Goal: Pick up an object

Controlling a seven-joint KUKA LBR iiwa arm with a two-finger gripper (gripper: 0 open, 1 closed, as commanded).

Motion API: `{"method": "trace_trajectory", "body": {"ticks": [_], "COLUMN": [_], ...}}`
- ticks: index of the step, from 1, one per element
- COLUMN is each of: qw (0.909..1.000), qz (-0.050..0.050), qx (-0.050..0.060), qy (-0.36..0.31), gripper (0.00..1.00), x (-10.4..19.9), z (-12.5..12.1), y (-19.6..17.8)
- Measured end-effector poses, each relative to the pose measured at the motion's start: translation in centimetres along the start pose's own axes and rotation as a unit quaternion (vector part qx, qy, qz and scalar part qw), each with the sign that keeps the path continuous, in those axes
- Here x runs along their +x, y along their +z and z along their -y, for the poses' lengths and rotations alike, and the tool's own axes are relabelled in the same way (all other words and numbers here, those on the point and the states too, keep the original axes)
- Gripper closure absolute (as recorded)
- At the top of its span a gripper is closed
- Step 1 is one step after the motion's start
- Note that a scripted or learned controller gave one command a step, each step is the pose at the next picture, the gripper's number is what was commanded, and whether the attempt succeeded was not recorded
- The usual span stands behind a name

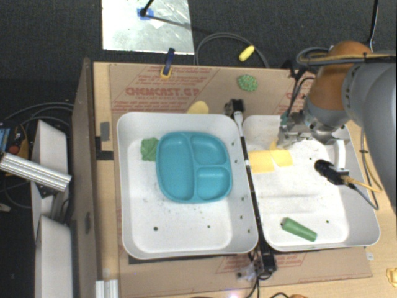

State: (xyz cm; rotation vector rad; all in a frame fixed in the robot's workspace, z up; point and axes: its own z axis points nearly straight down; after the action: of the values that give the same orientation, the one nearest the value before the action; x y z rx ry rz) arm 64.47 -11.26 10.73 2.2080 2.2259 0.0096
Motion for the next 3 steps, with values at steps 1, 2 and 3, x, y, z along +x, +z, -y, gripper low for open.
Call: {"method": "trace_trajectory", "body": {"ticks": [1,2,3], "qw": [1.0,1.0,1.0], "qz": [0.0,0.0,0.0], "qx": [0.0,0.005,0.002], "qy": [0.0,0.001,0.001], "gripper": [0.0,0.0,1.0], "x": [0.0,0.7,0.7], "z": [0.0,0.5,0.4], "y": [0.1,2.4,1.1]}}
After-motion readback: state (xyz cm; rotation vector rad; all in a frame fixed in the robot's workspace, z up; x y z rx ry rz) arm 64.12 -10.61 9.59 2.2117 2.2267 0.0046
